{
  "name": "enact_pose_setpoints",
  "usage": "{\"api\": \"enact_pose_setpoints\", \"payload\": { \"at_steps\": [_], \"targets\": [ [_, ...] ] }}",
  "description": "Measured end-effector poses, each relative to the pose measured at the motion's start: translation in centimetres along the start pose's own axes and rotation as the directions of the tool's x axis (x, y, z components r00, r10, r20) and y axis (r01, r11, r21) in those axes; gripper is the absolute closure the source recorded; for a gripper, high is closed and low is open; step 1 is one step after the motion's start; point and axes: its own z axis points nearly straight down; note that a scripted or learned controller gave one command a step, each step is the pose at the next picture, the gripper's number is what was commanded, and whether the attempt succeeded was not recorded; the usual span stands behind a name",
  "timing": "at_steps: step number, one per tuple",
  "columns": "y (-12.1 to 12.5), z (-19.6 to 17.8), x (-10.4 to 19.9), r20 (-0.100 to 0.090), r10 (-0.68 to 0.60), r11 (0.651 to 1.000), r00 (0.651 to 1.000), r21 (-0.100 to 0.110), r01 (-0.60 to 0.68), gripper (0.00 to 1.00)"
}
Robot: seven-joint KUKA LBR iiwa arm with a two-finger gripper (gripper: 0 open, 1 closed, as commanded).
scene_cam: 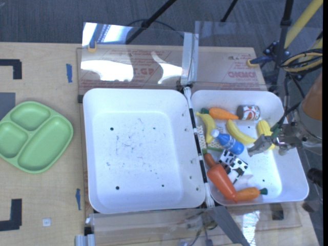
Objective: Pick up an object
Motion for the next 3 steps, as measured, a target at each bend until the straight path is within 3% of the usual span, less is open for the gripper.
{"api": "enact_pose_setpoints", "payload": {
  "at_steps": [1,2,3],
  "targets": [
    [6.9,2.6,-1.2,0.002,-0.007,1.0,1.0,-0.004,0.007,0.0],
    [10.3,7.8,0.6,0.001,-0.148,0.989,0.989,-0.002,0.148,0.0],
    [13.0,13.2,-0.8,0.004,-0.306,0.952,0.952,-0.006,0.306,0.0]
  ]
}}
